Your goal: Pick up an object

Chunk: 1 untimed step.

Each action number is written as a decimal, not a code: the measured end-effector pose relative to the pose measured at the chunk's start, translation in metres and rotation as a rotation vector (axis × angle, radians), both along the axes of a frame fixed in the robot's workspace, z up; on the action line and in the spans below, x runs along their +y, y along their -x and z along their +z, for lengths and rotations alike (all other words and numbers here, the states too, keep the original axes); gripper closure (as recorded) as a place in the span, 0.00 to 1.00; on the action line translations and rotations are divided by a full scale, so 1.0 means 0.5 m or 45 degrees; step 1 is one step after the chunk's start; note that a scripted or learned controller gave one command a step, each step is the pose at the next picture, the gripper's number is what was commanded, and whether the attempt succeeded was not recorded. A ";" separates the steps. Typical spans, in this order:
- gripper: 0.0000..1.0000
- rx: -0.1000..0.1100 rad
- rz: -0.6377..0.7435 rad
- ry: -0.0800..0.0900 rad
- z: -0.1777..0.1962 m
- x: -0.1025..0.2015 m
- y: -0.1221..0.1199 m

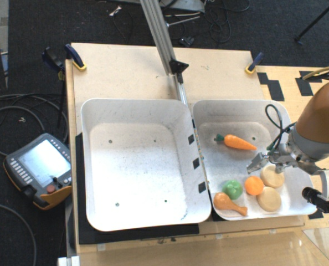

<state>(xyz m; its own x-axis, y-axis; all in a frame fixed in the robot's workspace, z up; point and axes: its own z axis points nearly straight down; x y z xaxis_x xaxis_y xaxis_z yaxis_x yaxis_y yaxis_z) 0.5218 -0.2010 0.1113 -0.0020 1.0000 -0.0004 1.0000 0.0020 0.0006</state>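
The right bin (pixel 239 112) holds several toy foods. An orange carrot (pixel 237 142) with a green top lies near its middle. Toward the front sit a green round piece (pixel 232 189), an orange ball (pixel 254 185), a tan pear-shaped piece (pixel 229 203), a beige lump (pixel 269 199) and a pale round piece (pixel 273 177). My gripper (pixel 265 162) hangs low over the right side of this bin, just above the pale round piece and the orange ball. Its fingers look spread, with nothing seen between them.
The left bin (pixel 137 159) sits beside the right one, sharing a central wall. A slanted metal pole (pixel 162 35) rises from the back. A teach pendant (pixel 40 170) lies off the bench at left. Clamps (pixel 253 62) mark the bench's rear corners.
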 end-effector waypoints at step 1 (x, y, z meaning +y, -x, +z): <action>1.00 -0.004 -0.002 0.001 0.025 -0.001 -0.002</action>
